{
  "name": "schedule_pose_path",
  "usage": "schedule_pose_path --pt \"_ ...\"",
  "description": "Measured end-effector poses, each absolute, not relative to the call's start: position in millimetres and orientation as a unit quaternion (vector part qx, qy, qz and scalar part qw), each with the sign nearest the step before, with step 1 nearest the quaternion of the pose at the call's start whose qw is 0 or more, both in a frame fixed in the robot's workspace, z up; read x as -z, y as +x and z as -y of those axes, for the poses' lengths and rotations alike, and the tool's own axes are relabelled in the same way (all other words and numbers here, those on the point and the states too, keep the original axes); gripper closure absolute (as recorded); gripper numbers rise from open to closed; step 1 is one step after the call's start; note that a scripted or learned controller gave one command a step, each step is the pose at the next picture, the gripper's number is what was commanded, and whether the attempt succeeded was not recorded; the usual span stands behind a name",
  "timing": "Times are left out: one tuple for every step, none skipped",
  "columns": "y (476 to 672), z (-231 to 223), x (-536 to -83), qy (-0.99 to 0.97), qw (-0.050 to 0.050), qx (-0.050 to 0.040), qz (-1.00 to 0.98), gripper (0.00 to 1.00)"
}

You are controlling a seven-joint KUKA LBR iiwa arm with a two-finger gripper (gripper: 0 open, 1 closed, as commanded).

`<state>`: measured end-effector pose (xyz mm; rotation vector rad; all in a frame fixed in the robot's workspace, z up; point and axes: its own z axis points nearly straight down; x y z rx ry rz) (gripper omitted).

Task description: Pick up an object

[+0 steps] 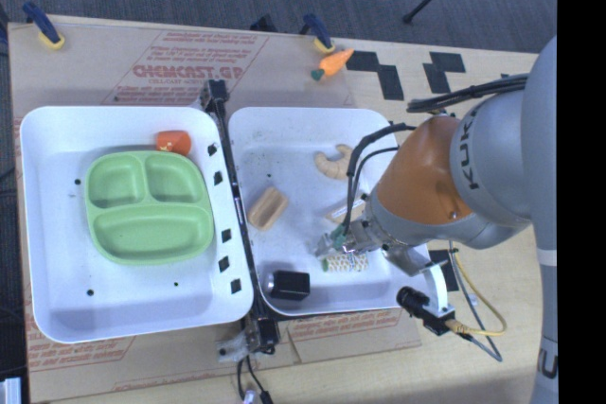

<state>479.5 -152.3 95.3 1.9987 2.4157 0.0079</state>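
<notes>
I see the gripper (343, 253) low in the right bin (284, 123), near its front wall; I cannot tell its state. Tan block (266, 206) lies mid-bin, curved piece (332, 164) behind it, black object (290, 285) at the front. Left bin (43, 203) holds a green tray (149, 205).

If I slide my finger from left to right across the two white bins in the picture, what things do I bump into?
Green divided plate → small orange thing at its top edge → black block → curved tan piece → the robot's gripper.
</notes>
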Motion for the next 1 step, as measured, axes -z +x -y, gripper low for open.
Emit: schedule_pose_path --pt "480.5 113.4 -210.0 0.602 0.0 0.0 -0.799 1.0"
